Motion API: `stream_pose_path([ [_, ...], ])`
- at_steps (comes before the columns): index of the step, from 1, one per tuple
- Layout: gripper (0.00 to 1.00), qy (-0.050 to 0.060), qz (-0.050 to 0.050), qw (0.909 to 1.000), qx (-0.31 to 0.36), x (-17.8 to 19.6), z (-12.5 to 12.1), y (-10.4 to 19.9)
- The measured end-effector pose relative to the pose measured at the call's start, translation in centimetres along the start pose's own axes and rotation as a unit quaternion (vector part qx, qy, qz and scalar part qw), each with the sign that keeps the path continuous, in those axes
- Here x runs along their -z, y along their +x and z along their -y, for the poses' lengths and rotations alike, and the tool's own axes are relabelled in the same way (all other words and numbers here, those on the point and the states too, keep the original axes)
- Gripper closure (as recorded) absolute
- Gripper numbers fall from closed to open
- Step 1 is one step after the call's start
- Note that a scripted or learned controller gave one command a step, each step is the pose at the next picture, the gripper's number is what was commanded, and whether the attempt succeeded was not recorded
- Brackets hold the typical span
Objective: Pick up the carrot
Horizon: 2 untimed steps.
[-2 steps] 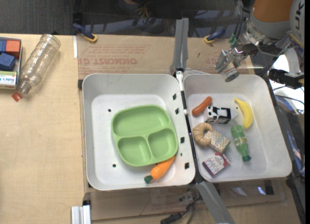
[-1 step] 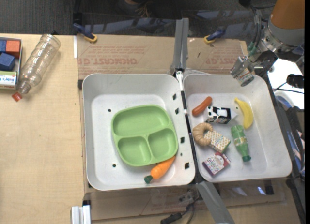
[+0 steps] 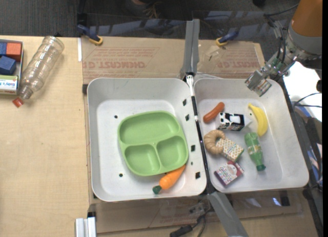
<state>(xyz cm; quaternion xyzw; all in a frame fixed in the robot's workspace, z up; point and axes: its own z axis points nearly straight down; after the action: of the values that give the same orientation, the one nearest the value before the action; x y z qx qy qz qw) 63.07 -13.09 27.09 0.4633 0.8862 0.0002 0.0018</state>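
While the carrot [image 3: 170,178] lies in my left bin by the green plate [image 3: 152,142], I see my claw [image 3: 258,83] high over the right bin's far edge — wide or narrow, I cannot tell.

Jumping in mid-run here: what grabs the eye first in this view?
The big green divided plate dominates the left bin, with the carrot lying just off its near-right edge on the bin floor. The right bin is crowded with toy food, the yellow banana standing out. The gripper hangs over that bin's far-right corner, well away from the carrot.
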Motion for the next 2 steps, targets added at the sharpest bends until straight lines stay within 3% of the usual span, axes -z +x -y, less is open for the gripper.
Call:
stream_pose_path([
  [1, 1.00, 0.000, 0.000, 0.9835, 0.181, -1.4, 1.1, -3.6],
  [2, 1.00, 0.000, -0.001, 0.9545, 0.298, -1.3, 2.1, -2.3],
])
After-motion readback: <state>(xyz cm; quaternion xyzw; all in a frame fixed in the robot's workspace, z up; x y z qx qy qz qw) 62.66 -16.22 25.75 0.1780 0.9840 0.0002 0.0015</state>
